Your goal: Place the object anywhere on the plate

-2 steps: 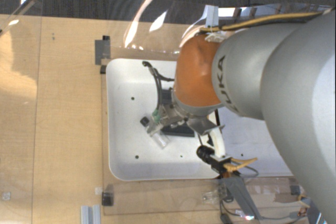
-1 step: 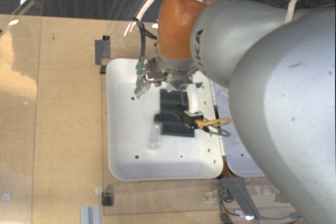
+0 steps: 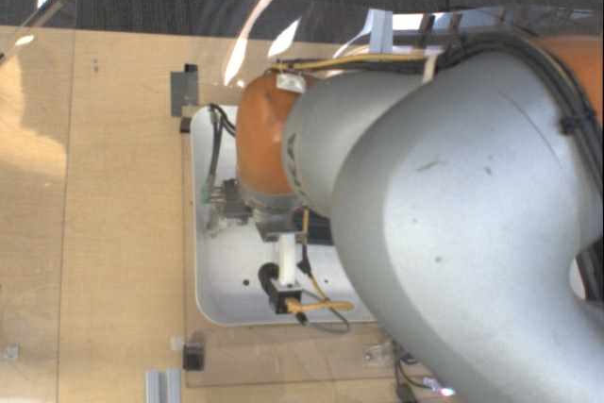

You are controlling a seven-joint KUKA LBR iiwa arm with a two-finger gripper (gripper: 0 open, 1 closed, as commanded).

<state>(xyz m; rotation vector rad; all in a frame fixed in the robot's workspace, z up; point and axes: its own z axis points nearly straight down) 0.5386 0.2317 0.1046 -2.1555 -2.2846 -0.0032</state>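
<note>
Camera view: grey arm overhangs white bin (gripper state: cannot tell).

Fixed overhead camera, slanted down on bench, arm close

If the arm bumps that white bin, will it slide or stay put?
Probably stays put: black blocks sit at two corners of the white bin, seemingly pinning it to the bench. Its rounded, moulded rim looks rigid, so flexing seems unlikely. The floor looks smooth, so contents might skid.
</note>
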